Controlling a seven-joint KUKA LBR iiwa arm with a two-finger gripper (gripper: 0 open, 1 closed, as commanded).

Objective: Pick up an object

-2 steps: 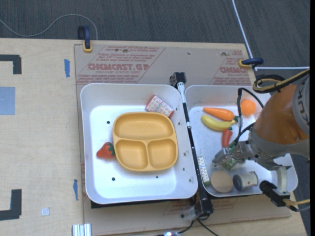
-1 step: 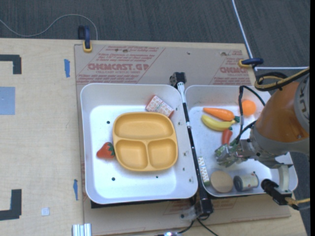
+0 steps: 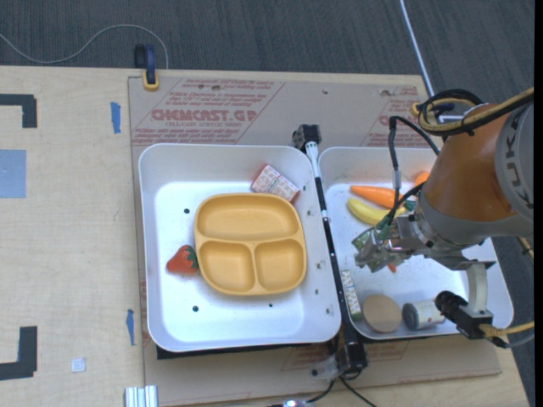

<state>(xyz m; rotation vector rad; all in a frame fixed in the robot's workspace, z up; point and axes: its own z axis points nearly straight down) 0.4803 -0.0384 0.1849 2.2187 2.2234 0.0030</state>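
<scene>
My gripper [image 3: 378, 250] hangs low over the middle of the right bin [image 3: 501, 299], reaching in from the right under the orange-banded wrist. Just behind it lie a yellow banana [image 3: 366, 211] and an orange carrot [image 3: 375, 195], the banana's near end close to the gripper. In front of it, at the bin's near wall, sit a tan round object [image 3: 381, 312] and a small grey and white cylinder [image 3: 422, 315]. The arm hides the right part of this bin.
The left bin [image 3: 161, 227] holds a yellow three-compartment plate [image 3: 251, 243], a red strawberry [image 3: 181, 261] at the plate's left and a small printed carton [image 3: 274, 181] behind it. A black clamp [image 3: 306, 136] sits where the two bins meet at the back.
</scene>
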